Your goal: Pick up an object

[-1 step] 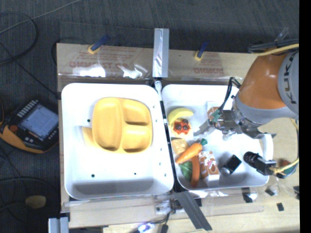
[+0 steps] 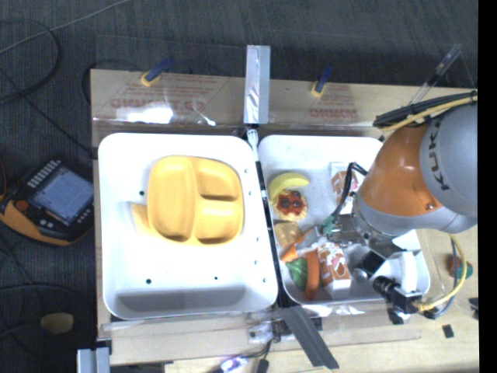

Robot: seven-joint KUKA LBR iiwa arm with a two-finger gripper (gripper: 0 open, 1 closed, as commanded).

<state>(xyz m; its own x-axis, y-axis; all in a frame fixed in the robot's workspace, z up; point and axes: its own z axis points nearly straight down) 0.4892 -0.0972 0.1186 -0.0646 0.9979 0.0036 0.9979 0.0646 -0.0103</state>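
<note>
The right bin (image 2: 268, 177) holds several toy foods. Near its far left lie a yellow banana (image 2: 287, 181) and a round red-topped pastry (image 2: 291, 202). Below them come a tan cookie (image 2: 285, 231), an orange carrot (image 2: 298, 245), a green piece (image 2: 297, 270), a red sausage (image 2: 312, 275) and a small white and red carton (image 2: 335, 266). A printed box (image 2: 338, 179) is partly hidden by the arm. My gripper (image 2: 339, 230) is low over the middle of this bin, just above the carton and beside the carrot, mostly covered by the orange wrist (image 2: 396, 181).
The left bin (image 2: 124, 286) holds a yellow divided plate (image 2: 194, 198). A metal divider (image 2: 257, 84) stands between the bins at the back. The arm covers the right half of the right bin. A handheld controller (image 2: 50, 200) lies on the floor at left.
</note>
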